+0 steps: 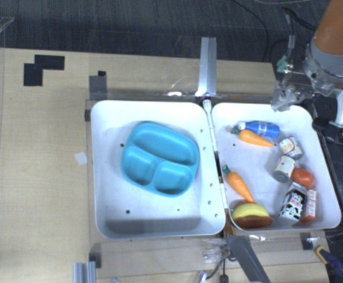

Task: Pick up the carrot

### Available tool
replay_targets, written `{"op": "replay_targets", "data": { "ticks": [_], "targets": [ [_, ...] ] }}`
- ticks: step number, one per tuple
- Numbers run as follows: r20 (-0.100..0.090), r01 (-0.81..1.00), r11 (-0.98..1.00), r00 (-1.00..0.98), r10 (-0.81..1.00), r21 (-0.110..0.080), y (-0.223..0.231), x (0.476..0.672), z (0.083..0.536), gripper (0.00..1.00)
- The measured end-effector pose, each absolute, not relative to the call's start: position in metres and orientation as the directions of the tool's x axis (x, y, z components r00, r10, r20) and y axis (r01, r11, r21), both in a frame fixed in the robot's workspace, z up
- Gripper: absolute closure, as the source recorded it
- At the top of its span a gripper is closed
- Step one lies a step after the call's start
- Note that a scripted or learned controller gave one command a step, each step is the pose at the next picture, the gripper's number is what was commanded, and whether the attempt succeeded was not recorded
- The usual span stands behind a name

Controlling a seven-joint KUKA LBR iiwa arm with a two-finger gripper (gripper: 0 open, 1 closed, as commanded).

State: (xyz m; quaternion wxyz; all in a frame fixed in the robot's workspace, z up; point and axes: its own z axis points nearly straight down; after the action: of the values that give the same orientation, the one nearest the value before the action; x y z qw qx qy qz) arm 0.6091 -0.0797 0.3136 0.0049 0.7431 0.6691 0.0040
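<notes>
Pincer (283, 99) upper right, grip state unclear; it should drop squarely across the carrot (240, 185) lower center-right.

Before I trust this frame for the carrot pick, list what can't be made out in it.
- Gripper: fingers blurred, small against the bin rim; open or shut unclear.
- Arm: cut off by the top and right edges.
- Cartons in the right bin: labels too small to read.
- Apple: near side hidden by the bin's front wall.
</notes>
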Motion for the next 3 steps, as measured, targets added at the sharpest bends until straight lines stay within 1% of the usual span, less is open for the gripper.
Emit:
{"op": "replay_targets", "data": {
  "ticks": [1,2,3],
  "targets": [
    [0.000,0.997,-0.079,0.079,0.997,0.001,-0.0400,0.4870,0.1898,1.00],
    [0.000,0.997,-0.079,0.079,0.997,0.002,-0.0403,0.4871,0.1900,0.00],
    [0.000,0.984,0.175,-0.175,0.984,0.003,-0.0414,0.4876,0.1848,0.00]
  ]
}}
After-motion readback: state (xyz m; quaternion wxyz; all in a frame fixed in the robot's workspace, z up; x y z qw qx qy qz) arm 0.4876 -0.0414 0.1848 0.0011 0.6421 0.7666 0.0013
